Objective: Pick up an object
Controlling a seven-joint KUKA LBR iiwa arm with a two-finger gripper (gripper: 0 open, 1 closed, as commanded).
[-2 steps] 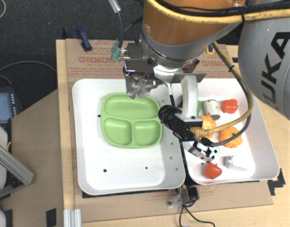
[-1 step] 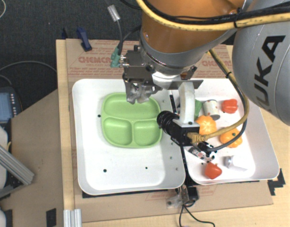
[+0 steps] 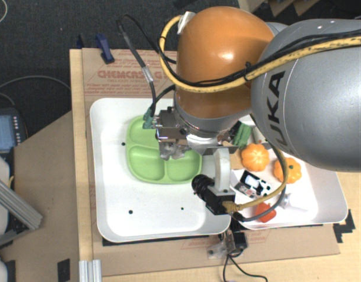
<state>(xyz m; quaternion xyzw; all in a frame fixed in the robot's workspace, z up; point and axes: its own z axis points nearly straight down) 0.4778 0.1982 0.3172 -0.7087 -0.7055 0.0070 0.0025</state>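
Note:
A light green divided plate (image 3: pixel 146 157) lies in the left bin (image 3: pixel 119 207), partly under the arm. My gripper (image 3: pixel 171 151) hangs low over the plate's right half, and the wrist above hides most of it. In the right bin (image 3: pixel 327 207) I see two small orange pumpkins (image 3: pixel 254 157) (image 3: pixel 288 170), a red thing (image 3: pixel 264 211) at the front edge, a green piece (image 3: pixel 241 135) near the wrist, and a black-and-white card (image 3: pixel 251 184).
The big grey and orange arm covers most of the right bin and the back of the left one. White floor shows at the front and left of the left bin. A cardboard sheet (image 3: pixel 86 98) lies under both bins.

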